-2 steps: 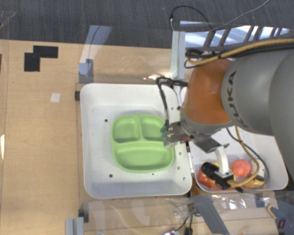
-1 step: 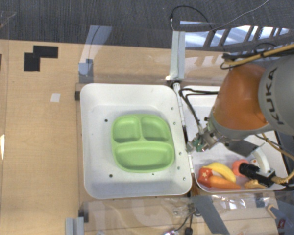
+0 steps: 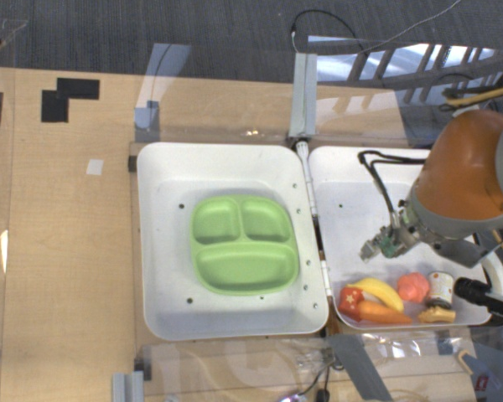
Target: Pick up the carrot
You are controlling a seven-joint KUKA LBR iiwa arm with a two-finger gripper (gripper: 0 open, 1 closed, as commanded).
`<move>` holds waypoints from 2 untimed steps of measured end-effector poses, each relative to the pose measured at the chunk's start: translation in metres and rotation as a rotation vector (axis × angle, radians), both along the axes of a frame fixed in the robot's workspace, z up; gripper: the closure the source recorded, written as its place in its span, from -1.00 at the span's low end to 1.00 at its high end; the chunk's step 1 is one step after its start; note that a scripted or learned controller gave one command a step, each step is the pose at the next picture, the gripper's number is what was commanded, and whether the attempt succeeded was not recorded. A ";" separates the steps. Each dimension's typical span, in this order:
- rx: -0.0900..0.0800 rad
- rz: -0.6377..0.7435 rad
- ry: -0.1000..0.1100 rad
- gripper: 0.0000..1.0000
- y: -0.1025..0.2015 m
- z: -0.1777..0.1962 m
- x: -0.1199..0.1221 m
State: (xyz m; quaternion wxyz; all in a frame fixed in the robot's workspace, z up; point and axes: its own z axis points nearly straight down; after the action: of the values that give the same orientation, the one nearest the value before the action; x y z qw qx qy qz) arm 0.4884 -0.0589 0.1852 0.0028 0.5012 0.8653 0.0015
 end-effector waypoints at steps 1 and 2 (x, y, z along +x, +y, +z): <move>0.000 -0.052 0.000 1.00 -0.016 0.039 0.007; 0.002 -0.483 0.004 1.00 -0.058 -0.038 -0.001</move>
State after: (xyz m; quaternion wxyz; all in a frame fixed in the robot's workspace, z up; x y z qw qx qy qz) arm 0.4875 -0.1165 0.1473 0.0008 0.6937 0.7203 0.0007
